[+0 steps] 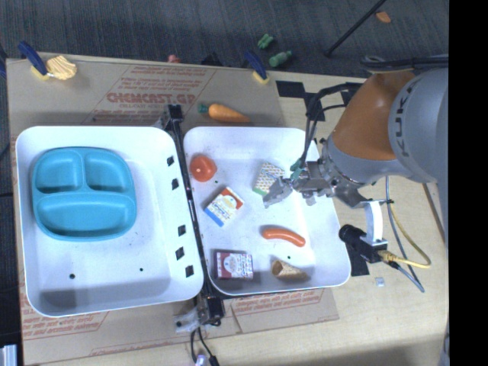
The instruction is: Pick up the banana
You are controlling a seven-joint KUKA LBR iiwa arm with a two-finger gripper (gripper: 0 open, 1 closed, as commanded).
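Banana colour turns up in one place that I can make out: a pale yellow lump (62,69) at the far left corner of the cardboard sheet (145,90), touching a blue clamp (31,55) and outside both bins. It is too small and soft-edged to say whether it is the banana.

The hand (277,192) is well apart from that lump, low over the right bin (324,277) near its right wall. Its grey tip is just beside a speckled packet (266,175); whether it is spread or pressed together I cannot tell, and nothing can be seen gripped in it. The grey arm (415,128) with its orange band reaches in from the right.

Around the hand in the right bin lie:
- a red-orange sausage-shaped toy (284,236), nearer the front
- a tan wedge (288,268) against the front wall
- a dark red box (232,265) beside the wedge
- a small orange, white and blue carton (223,206), tilted
- a red ball (perhaps a tomato) (202,168) near the left wall

A carrot (225,113) rests on the cardboard just beyond that bin's far edge. The left bin (99,288) holds a blue divided tray (84,191). Beyond the surface, small green pieces (273,49) lie on the dark floor.
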